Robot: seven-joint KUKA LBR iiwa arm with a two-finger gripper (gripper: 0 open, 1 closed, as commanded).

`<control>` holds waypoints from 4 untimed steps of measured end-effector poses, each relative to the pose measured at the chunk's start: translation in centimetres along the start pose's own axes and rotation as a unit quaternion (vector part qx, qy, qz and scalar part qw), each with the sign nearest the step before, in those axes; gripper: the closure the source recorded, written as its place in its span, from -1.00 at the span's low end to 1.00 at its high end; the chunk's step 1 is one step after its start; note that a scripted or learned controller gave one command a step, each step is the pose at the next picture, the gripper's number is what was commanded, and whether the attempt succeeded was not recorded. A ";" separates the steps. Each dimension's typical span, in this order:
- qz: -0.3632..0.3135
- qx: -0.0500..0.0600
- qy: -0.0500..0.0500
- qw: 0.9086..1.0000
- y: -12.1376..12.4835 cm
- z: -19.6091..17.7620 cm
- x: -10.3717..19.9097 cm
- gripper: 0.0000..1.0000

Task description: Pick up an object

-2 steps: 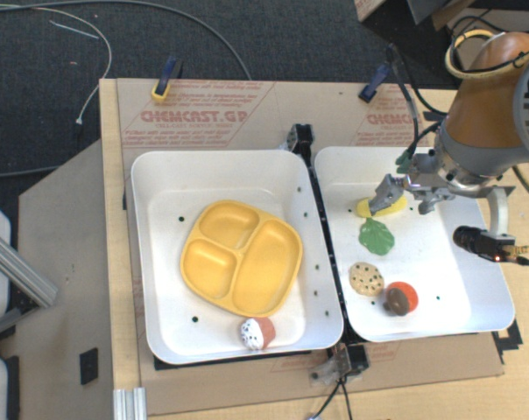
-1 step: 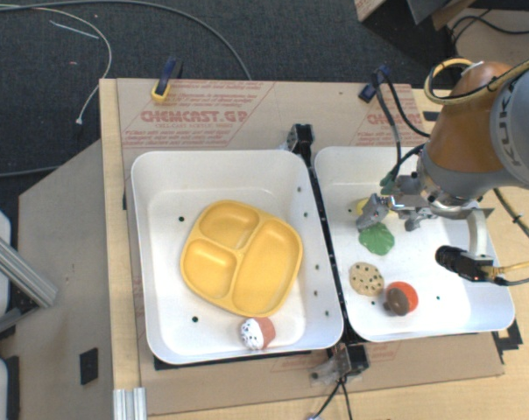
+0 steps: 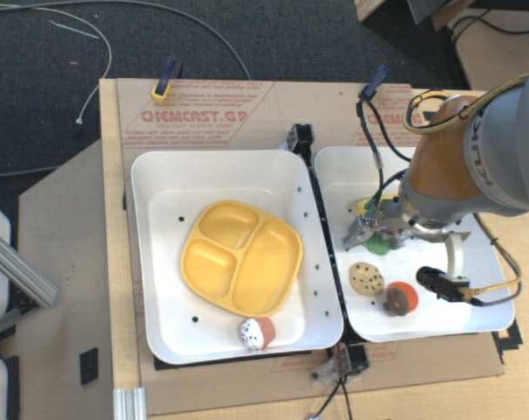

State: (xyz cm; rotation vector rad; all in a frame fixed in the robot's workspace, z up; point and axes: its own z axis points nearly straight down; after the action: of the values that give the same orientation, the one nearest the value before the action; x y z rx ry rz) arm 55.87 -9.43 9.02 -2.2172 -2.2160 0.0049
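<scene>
Gripper (image 3: 370, 232): sits low in the right bin (image 3: 422, 324), over that bin's left half, near the wall shared with the left bin (image 3: 159, 234). Reaches in on the grey arm (image 3: 483, 147) from the right side of the camera view, with the orange band directly above the wrist.

Gripper state: cannot be told from this view, as the wrist body covers the tip. Shows nothing clearly held.

Green object (image 3: 379, 247): lies on the floor of the right bin, directly under the gripper and partly hidden by it. Shows as a small green patch at the gripper's near edge. Contact or clearance between the two: cannot be told.

Other contents of the right bin:
- Cookie (image 3: 366, 278): round, tan, dotted with dark spots. Lies flat just in front of the green object, apart from the gripper.
- Orange-brown object (image 3: 400, 298): rounded. Lies just beside the cookie, on its right and slightly nearer the front wall.

Contents of the left bin:
- Yellow divided plate (image 3: 241, 256): lies flat in the middle of the bin, three compartments facing up.
- White-and-red piece (image 3: 257, 332): small. Lies near the front wall, just in front of the plate.

Support: both bins rest side by side on a cardboard sheet (image 3: 203, 112) with red printing.
</scene>
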 end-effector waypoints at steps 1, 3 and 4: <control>0.000 -0.003 -0.001 1.000 0.0 0.4 0.0 -1.00; -0.001 -0.007 -0.002 1.000 0.4 -7.3 0.0 1.00; -0.001 -0.005 -0.001 1.000 0.6 -11.6 0.3 1.00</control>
State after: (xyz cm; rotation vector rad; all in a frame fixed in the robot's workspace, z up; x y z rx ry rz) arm 56.58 -9.11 20.61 -2.2218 -2.2251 -0.0037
